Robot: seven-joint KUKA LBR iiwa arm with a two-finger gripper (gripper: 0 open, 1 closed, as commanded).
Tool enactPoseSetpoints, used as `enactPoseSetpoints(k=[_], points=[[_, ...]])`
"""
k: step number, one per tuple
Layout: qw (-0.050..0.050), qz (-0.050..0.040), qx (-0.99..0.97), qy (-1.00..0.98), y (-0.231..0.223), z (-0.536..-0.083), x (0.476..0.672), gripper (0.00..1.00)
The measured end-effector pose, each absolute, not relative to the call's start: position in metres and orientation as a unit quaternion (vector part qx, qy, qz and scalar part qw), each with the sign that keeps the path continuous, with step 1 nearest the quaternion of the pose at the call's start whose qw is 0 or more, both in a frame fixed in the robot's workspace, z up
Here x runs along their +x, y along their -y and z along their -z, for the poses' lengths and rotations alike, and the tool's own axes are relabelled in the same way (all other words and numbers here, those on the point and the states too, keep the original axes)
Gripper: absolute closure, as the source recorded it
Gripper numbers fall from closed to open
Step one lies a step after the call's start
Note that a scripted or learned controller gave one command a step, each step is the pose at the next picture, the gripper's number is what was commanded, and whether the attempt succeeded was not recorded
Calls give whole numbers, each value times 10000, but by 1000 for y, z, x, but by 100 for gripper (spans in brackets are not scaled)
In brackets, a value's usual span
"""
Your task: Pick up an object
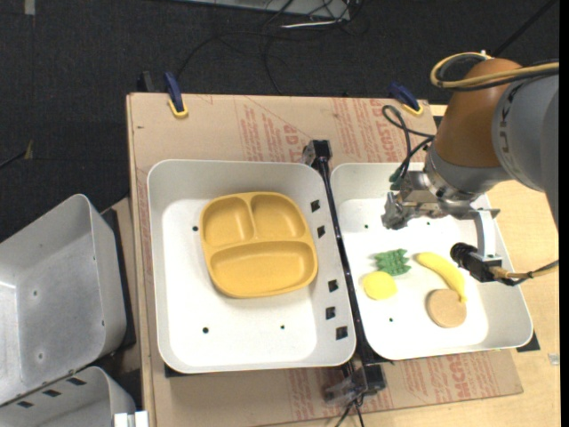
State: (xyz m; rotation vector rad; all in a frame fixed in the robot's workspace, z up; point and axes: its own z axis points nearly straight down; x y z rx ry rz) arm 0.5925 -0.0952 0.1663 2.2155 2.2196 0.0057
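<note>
Gripper (397, 217): above the right bin's (507, 334) floor, grasping nothing visible; finger state unclear.
Targets: green leafy toy (390, 261), yellow plastic banana (444, 272) nearby, unobstructed.

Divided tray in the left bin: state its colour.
The divided tray is yellow-orange all over, with no pattern; the camera view shows it plainly.
</note>
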Motion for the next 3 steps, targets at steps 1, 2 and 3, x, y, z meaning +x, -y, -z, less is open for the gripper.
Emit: enactPoseSetpoints(k=[1, 2, 3], points=[[32, -23, 7058, -7084, 90, -228, 597, 100], [18, -12, 7060, -7082, 89, -253, 598, 100], [-10, -4, 7043, -7099, 35, -257, 587, 100]])
